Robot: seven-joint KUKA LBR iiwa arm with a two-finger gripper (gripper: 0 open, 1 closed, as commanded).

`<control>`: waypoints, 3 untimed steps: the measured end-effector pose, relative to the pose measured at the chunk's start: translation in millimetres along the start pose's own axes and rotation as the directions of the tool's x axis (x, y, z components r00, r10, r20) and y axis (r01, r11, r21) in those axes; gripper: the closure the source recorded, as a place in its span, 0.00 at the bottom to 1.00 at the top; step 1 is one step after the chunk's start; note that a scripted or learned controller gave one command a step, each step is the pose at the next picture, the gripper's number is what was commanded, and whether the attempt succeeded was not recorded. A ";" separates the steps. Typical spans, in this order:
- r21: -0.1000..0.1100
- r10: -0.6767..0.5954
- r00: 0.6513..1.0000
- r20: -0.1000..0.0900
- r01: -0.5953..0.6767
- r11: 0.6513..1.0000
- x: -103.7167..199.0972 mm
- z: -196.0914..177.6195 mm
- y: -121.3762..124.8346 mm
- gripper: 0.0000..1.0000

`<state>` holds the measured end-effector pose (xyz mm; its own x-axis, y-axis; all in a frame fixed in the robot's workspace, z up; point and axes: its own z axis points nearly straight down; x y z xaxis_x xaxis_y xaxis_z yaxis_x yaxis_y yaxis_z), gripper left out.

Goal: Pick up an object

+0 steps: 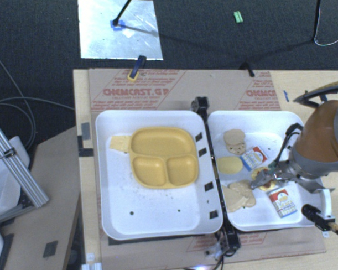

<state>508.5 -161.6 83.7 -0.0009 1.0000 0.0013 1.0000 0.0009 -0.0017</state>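
**Arm low over the right bin**

I see dark carpet around a cardboard-covered bench (156, 88). The left bin (114, 216) holds a yellow divided tray (161, 157). In the right bin (268, 120), the gripper (264, 180) sits at center; its grip I cannot tell. A small red-white carton (282, 202) lies at 5 o'clock. The arm's body hides the bin's 3 o'clock edge.

Two white bins (161, 226) sit on a tan desk (173, 87) printed with red lettering. A pale yellow divided tray (161, 157) fills the left one. In the right lie beige cookies (234, 139), a yellow disc (230, 165) and red-and-white cartons (282, 202).
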 end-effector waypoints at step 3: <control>-0.013 -0.010 1.000 0.000 0.010 1.000 76.7 -94.8 65.1 1.00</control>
